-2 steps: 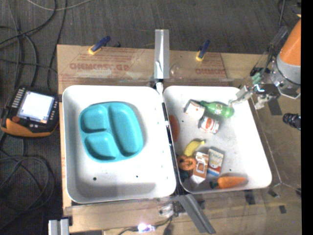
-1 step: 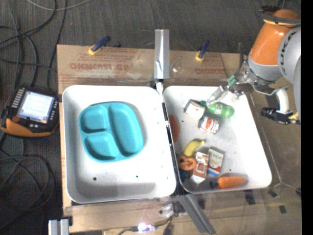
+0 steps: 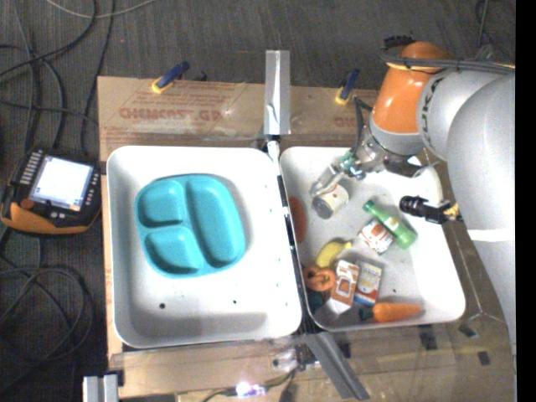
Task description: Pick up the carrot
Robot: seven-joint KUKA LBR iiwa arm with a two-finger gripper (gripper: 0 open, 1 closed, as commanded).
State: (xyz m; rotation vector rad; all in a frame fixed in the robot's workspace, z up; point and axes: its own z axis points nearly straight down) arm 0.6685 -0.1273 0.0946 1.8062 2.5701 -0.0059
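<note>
- Two bins side by side at frame centre: left bin (image 3: 117, 224), right bin (image 3: 444, 296), rims touching along the middle.
- Divided tray (image 3: 193, 223) inside left bin, toward its upper part.
- Gripper (image 3: 339, 174) over upper left of right bin, just above a small can (image 3: 330, 200).
- Bottle (image 3: 390, 224) lying right of can, near bin centre.
- Boxes (image 3: 357, 281) below bottle; banana (image 3: 332, 252) at their upper left.
- Carrot (image 3: 396, 311) along lower edge of right bin, just below and right of boxes.
- Handheld pendant (image 3: 52, 191) at far left of frame, outside bins.
</note>
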